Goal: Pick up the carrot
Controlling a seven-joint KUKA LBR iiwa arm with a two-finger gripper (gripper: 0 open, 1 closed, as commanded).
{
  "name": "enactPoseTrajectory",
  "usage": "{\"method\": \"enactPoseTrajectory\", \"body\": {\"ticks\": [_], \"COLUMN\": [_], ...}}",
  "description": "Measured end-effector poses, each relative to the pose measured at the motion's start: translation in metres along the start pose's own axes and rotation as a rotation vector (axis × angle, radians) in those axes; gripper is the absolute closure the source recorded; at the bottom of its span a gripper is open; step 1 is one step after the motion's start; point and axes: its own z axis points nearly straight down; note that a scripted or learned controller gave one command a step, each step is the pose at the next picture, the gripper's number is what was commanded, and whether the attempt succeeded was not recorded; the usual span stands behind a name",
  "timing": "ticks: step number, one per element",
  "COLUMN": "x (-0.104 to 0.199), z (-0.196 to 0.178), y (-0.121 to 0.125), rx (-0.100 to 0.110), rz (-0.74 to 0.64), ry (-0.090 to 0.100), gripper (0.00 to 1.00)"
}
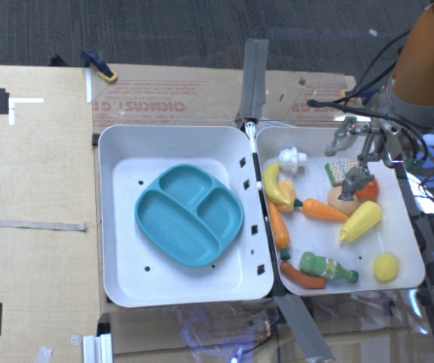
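The carrot, orange with a small green top at its left end, lies on its side in the middle of the right bin. My gripper hangs over the bin's upper right part, just up and to the right of the carrot's thick end. It is above a beige item and beside a red tomato. Nothing shows as held in it.
Around the carrot lie a banana, a long orange vegetable, a yellow corn-like piece, a green bottle, a red-orange pepper, a lemon and a white toy. The left bin holds a blue divided plate.
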Motion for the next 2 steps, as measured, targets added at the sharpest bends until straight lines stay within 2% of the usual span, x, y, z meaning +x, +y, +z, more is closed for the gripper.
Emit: {"method": "enactPoseTrajectory", "body": {"ticks": [1,2], "x": [0.031,0.012], "z": [0.130,0.175], "y": [-0.011,-0.006], "rx": [0.000,-0.001], "rz": [0.016,0.069], "ry": [0.001,0.001], "gripper": [0.00,0.00]}}
